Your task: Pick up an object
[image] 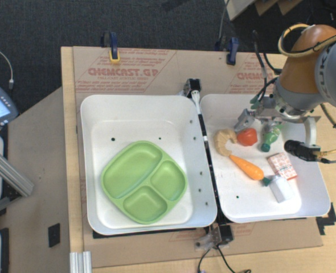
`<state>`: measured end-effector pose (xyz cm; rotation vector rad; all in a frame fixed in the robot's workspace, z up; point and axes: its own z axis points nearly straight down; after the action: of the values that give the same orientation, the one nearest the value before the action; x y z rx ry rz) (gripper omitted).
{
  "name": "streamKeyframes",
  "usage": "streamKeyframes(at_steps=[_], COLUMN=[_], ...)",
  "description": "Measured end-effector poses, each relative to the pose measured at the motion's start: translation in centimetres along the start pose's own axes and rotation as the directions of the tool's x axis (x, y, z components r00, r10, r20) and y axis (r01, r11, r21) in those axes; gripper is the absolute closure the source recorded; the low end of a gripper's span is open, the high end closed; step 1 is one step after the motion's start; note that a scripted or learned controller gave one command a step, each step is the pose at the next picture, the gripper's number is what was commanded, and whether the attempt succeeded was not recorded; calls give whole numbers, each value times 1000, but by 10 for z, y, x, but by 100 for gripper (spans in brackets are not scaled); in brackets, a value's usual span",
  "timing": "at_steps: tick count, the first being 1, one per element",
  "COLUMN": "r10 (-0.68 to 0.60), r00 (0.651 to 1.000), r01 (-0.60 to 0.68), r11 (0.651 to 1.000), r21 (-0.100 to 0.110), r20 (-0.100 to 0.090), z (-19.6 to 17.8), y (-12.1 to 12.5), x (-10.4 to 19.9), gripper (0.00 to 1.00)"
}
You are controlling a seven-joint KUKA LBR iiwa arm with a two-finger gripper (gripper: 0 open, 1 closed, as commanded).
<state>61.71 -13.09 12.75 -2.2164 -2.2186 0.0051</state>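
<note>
My gripper (258,117) hangs low over the right bin, close above the red tomato, and I cannot tell from here how it is set or whether it has anything.

From the left: the left bin (94,124) holds a green divided plate (144,181); the right bin (310,201) holds the loose things. There a pale, lumpy piece (224,141) lies near the dividing wall, the tomato (247,137) sits just beside it, an orange carrot (247,167) lies slanted below, a green bottle (269,136) stands right of the tomato, and a pink-and-white packet (282,165) and a white stick (277,189) lie further right. I judge the tomato the likeliest pick: I should centre over it, come straight down clear of the pale piece and the bottle, and close gently, since a round thing may roll out.
</note>
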Motion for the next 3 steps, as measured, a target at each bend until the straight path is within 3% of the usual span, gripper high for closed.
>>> streamKeyframes(at_steps=[1,2,3], r10=[1,1,2], r00=[1000,1000,1000], r01=[-1,-1,-2], r11=[1000,1000,1000], r21=[-10,-15,-12], r20=[-1,3,4], z=[39,29,-28], y=[3,3,3], x=[0,0,-10], gripper=[0,100,100])
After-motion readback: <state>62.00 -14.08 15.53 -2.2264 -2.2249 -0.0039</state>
